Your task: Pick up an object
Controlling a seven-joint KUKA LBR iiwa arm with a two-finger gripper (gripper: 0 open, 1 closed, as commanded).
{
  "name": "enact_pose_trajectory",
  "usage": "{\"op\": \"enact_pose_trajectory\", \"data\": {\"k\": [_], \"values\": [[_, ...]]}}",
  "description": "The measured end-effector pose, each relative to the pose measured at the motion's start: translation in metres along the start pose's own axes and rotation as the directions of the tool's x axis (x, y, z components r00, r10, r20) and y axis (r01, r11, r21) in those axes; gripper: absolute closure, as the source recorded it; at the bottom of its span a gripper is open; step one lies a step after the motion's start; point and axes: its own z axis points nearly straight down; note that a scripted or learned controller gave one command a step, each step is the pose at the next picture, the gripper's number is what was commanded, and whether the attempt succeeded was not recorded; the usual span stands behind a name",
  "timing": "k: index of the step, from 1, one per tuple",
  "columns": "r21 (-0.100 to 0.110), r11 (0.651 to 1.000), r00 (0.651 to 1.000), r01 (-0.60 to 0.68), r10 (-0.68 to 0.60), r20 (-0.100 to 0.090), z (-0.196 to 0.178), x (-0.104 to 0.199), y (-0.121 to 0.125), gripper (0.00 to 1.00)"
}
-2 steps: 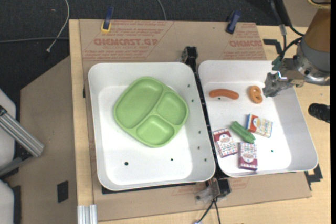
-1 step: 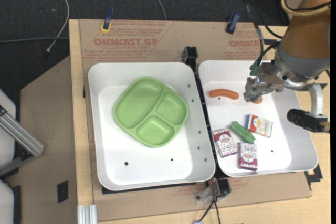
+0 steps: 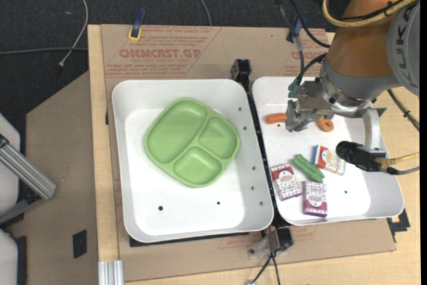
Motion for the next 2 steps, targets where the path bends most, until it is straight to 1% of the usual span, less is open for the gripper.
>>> {"op": "enact_pose_trajectory", "data": {"k": [1,2], "values": [[0.002,1.000,1.000,-0.002,0.002,0.001,0.017,0.051,-0.008,1.00],[0.003,1.000,1.000,-0.001,0.001,0.001,0.029,0.109,-0.029,1.00]]}}
